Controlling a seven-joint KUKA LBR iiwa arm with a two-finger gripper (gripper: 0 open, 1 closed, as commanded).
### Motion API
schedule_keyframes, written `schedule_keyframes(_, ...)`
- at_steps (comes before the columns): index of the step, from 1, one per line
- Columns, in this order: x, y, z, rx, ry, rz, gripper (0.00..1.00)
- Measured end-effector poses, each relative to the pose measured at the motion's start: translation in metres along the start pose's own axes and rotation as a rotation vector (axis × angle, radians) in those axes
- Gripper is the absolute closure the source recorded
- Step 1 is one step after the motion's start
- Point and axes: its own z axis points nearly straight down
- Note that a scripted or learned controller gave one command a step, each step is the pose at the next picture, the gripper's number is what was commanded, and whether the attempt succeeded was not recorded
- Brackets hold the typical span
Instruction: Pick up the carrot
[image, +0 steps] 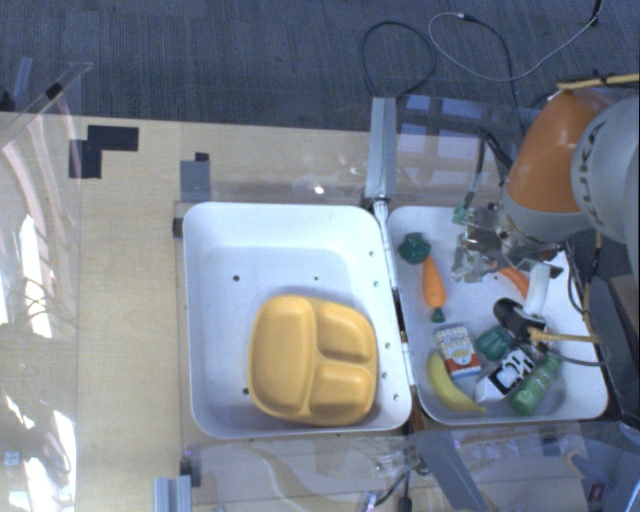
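Here the claw (472, 262) hangs just right of the carrot (433, 284), not touching it. Whether it is open or closed, I cannot tell.

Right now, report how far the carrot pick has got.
Done: the gripper is over the right bin, just right of the carrot. In hand: nothing; the carrot lies on the bin floor below the green toy, apart from the gripper. Left: closing on it and lifting it out.

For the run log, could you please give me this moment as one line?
orange tapered carrot: lying in right white bin, beside dark green round toy | claw: right of carrot, apart | carrot not held
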Motion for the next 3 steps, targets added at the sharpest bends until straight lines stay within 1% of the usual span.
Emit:
schedule_keyframes(1,-0.035,-0.016,0.025,0.001,-0.001,0.034,1.00)
schedule_keyframes(2,0.002,-0.098,0.001,0.001,0.000,0.042,1.00)
schedule_keyframes(3,-0.003,-0.092,0.002,0.002,-0.002,0.454,1.00)
